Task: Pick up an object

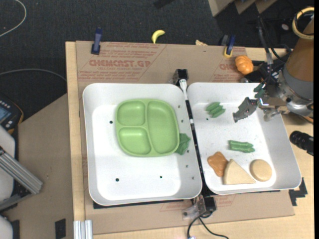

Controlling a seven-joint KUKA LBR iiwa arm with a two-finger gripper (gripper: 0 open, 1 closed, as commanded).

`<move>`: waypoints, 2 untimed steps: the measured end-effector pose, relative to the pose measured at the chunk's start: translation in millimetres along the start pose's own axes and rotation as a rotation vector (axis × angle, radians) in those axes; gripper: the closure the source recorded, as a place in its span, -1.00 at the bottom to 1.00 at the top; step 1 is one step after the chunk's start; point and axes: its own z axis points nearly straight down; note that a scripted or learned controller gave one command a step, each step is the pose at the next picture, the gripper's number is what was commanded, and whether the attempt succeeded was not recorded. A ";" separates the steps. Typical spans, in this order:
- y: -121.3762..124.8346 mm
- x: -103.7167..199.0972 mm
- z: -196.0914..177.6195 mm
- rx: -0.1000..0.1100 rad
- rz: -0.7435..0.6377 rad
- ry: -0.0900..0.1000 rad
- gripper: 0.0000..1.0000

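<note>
Black clip w/ cable (206, 206) at bench front edge, closest to lens, forward of the green plate (148, 127) and a bit toward the arm side. Plate itself sitting in the left bin (94, 148), three compartments, nothing in them. Small green scrap (183, 142) touching the plate's arm-side rim.

Past the plate, over in the right bin (279, 133): a pair of green pods (215, 109) level w/ the plate's far half; a single bean pod (241, 146) level w/ its near half; orange chunk (217, 163), cream wedge (237, 173) and round tan biscuit (260, 170) in a row forward of the plate's near edge, chunk and wedge touching, biscuit just beside the wedge.

Gripper (256, 111) further from the plate than the pod pair, abt level w/ it, above bare bin floor. Nothing visibly held. Pincer state: can't tell from this angle.

Step in hand, prob.: approach and choose a target. Likeliest picks: pod pair or single bean, both near the gripper and apart from neighbours. To do it well:
- Centre over one item before dropping, not over bare floor.
- Line the closing direction across the pod's narrow width, not along its length.
- Go low enough to get round a flat item; risk of skating over the top otherwise.
- Avoid the chunk/wedge cluster: touching pieces, awkward sloped faces.
- Lift straight up, then check for something actually in the grip.
</note>
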 end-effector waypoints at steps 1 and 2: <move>0.7 0.1 -10.9 -0.003 -0.001 -0.001 1.00; -30.3 54.6 23.1 0.007 -0.005 0.003 1.00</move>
